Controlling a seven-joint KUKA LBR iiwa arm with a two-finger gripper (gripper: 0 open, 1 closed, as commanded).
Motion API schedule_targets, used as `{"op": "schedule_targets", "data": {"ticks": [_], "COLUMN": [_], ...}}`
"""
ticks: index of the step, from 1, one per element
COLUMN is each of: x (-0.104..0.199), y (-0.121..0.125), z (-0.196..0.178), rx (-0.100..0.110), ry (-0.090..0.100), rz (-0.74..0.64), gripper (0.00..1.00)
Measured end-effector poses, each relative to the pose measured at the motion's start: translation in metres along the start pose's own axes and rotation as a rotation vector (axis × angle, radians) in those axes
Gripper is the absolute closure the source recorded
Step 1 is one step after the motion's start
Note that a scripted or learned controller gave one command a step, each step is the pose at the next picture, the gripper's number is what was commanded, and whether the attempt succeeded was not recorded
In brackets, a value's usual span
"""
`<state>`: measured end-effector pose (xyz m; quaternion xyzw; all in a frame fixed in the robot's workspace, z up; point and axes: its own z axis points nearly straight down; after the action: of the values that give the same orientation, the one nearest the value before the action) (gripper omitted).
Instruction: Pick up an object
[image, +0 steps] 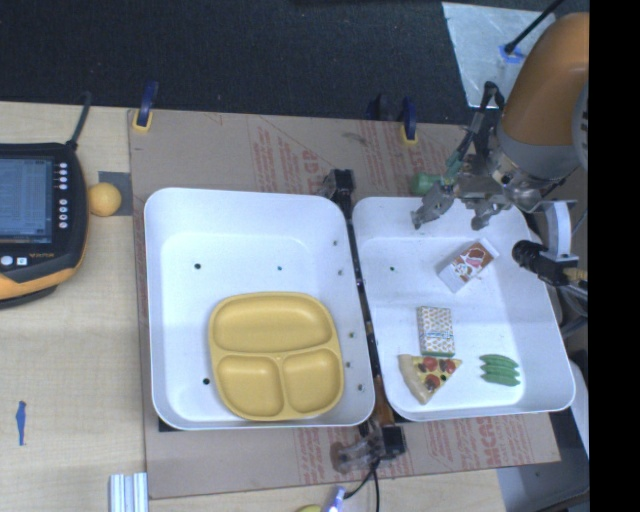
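My gripper (456, 213) hangs over the far edge of the right bin (540, 300), its two fingers spread open with nothing between them. A small red-and-white box (467, 265) lies tilted just in front of it. Nearer the front of that bin are a patterned packet (435, 329), a toy pizza slice (428, 375) and a green pea pod (499, 369). A yellow divided plate (276, 354) rests in the left bin (180, 260).
A teach pendant (30, 220) and a yellow ball (104, 198) sit on the bench at the left. Blue clamps (146, 105) hold the cardboard at the back edge. A black bracket (342, 184) stands between the bins.
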<state>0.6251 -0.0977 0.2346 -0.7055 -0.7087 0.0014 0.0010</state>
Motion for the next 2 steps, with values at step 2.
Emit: {"op": "schedule_targets", "data": {"ticks": [2], "x": [-0.05], "y": [-0.088], "z": [0.042], "rx": [0.001], "ry": [0.0], "rz": [0.0], "gripper": [0.0]}}
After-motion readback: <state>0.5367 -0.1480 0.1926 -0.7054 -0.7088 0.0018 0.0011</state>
